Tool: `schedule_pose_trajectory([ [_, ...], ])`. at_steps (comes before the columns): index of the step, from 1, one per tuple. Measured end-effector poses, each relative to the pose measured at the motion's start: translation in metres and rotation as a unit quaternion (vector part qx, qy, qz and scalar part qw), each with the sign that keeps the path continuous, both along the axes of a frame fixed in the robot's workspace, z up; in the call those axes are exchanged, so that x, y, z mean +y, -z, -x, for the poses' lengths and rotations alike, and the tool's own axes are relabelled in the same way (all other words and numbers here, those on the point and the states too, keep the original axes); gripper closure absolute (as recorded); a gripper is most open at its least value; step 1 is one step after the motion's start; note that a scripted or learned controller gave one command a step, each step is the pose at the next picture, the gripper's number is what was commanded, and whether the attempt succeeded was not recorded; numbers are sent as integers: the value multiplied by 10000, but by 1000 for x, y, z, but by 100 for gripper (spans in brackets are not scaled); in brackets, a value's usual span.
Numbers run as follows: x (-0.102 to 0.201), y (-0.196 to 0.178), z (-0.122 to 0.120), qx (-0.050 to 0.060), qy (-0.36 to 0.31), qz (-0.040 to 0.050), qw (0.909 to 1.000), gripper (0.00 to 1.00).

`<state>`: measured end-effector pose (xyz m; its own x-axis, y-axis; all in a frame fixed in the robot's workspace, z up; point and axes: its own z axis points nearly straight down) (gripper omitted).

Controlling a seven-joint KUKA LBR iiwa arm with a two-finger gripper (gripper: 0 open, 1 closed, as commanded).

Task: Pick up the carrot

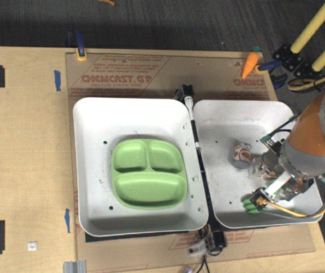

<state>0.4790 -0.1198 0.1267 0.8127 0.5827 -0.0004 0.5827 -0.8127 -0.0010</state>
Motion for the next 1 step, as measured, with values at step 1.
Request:
schedule_pose_trajectory([
  [1,1,37,-2,-21,-2003,1,9797,0],
])
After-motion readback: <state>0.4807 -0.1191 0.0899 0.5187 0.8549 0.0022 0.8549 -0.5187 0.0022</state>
